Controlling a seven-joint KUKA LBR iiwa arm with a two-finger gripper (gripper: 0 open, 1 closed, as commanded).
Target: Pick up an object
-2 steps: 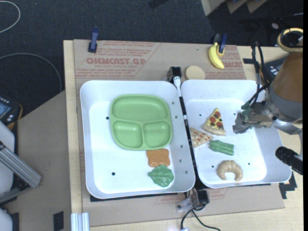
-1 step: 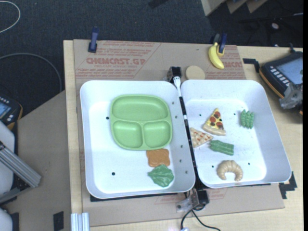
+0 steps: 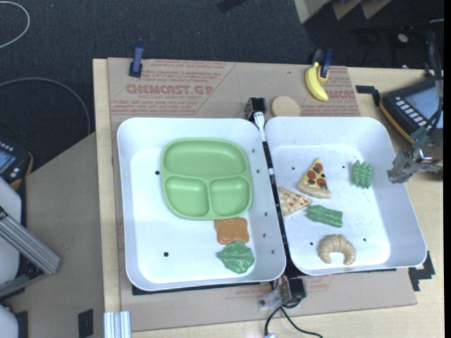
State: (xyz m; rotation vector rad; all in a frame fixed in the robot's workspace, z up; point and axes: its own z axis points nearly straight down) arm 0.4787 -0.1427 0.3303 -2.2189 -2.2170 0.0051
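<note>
Beyond the right bin's [image 3: 394, 189] right rim we see the gripper [image 3: 407, 167], finger state indeterminable, near the green toy [image 3: 362, 174] and pizza slice [image 3: 313, 177].

At the right edge of the camera view the arm is cut off, so little more than the gripper [image 3: 407, 166] shows, and it is too small and dark to tell how its fingers stand. The lettuce leaf [image 3: 236, 257] overlaps the lower edge of the toast slice [image 3: 232, 229]. The pizza slice [image 3: 314, 178] carries toppings too small to identify.
</note>
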